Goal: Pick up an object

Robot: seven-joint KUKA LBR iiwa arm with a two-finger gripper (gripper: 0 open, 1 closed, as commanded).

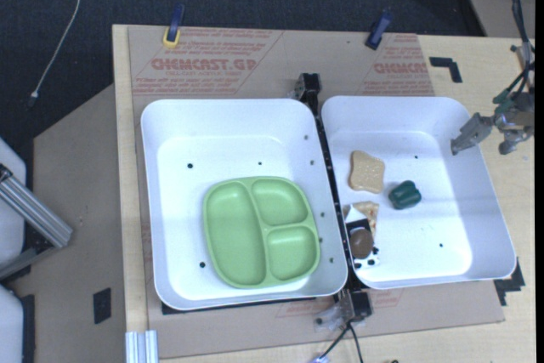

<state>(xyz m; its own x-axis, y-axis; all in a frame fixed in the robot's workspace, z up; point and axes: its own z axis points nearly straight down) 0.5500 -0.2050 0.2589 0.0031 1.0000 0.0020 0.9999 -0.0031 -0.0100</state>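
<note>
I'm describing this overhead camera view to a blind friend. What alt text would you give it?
Two shallow white bins sit side by side on a bench: the left bin holds a green divided plate, the right bin a tan bread-like piece, a small dark green object and some small brownish items. A robot gripper hovers at the right bin's far right edge.

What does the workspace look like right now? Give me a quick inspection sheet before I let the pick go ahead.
Surface: bench with two white bins side by side.
Job's things: right bin holds a tan bread-like piece, a dark green object and a small brown and tan cluster against its left wall.
Clutter: green divided tray in the left bin.
Grippers: gripper above the right bin's far right rim, holding nothing.
Cables: white cable on the floor at left; dark cables at upper right.
Surroundings: dark carpet, blue clamps on the bench's far edge.
</note>
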